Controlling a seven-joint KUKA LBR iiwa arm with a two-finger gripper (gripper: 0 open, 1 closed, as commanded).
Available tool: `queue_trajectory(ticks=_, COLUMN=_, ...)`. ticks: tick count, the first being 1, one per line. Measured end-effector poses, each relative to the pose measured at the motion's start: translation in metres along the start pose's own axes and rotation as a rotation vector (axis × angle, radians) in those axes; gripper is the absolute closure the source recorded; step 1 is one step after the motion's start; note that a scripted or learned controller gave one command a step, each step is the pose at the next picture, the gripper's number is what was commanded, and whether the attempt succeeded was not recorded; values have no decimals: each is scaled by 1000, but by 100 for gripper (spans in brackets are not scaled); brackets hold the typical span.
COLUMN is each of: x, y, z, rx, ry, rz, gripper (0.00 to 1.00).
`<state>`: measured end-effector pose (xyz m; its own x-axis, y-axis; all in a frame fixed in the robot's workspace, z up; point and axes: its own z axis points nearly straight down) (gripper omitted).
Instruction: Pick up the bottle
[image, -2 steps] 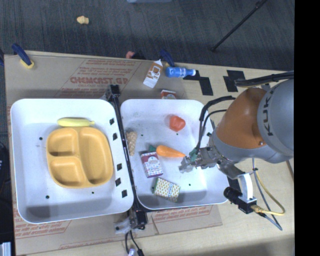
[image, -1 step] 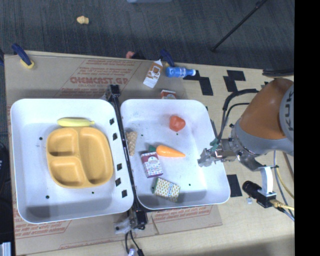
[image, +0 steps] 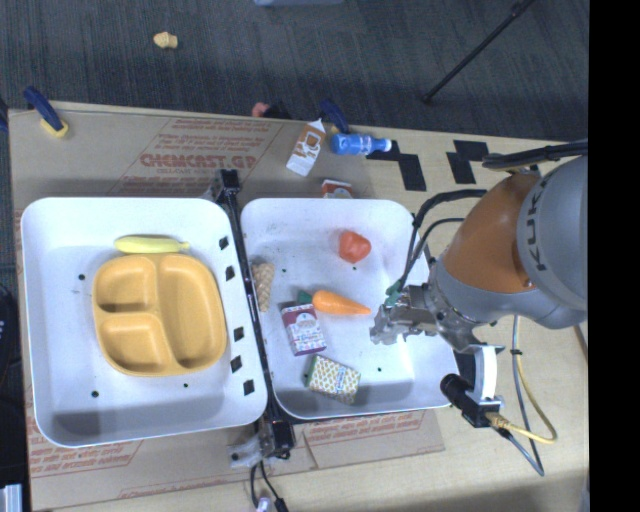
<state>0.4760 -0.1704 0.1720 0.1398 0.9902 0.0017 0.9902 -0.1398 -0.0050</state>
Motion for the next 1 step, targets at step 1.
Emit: queue_trajectory(ticks=1, x=-23, y=3, z=7, rx=-2, ry=-1, rz=276, gripper=100)
